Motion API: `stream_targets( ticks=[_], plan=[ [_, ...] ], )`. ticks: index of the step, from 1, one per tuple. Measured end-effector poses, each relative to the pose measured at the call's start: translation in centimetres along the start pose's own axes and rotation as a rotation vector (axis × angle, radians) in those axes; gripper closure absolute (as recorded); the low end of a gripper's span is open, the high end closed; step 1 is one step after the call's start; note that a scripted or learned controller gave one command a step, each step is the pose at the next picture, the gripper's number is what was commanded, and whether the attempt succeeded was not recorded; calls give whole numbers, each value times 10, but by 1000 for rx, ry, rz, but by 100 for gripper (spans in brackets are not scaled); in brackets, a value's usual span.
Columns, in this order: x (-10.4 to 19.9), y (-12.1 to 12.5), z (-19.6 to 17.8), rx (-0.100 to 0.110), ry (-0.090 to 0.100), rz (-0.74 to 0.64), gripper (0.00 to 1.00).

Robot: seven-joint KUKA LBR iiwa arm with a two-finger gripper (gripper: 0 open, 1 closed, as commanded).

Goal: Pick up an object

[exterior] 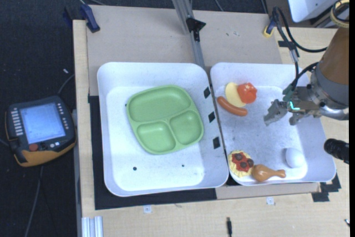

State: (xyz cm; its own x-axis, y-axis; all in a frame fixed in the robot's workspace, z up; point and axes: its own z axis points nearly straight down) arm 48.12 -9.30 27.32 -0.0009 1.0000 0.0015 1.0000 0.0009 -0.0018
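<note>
Right bin (260,72): holds all the loose things, so you pick from here. A red pepper (247,91) touches a yellow piece (232,94), with a sausage (232,107) just below them at the left end.
Front edge: pizza slice (240,162) and drumstick (268,173) lie touching; a white egg (294,157) sits apart to their right, with free room around it.
Left bin (111,119): carries a green divided plate (165,119), probably the drop place.
Jaws (275,112): above bare bin floor, between the sausage and the egg. You see nothing between them; how far open they are I cannot tell.
Arm (335,75): reaches in from the right, wrist low.
Judgement: no object taken yet; the sausage and the egg are nearest.
Risk: the egg is round and may roll.
</note>
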Motion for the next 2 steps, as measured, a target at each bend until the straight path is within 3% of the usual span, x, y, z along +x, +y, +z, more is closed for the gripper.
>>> stream_targets(
  ticks=[1, 2],
  plan=[
    [0, 0, 0, -1, 0, 0, 0],
    [-8, 1, 47, 5, 0, 2, 0]
  ],
)
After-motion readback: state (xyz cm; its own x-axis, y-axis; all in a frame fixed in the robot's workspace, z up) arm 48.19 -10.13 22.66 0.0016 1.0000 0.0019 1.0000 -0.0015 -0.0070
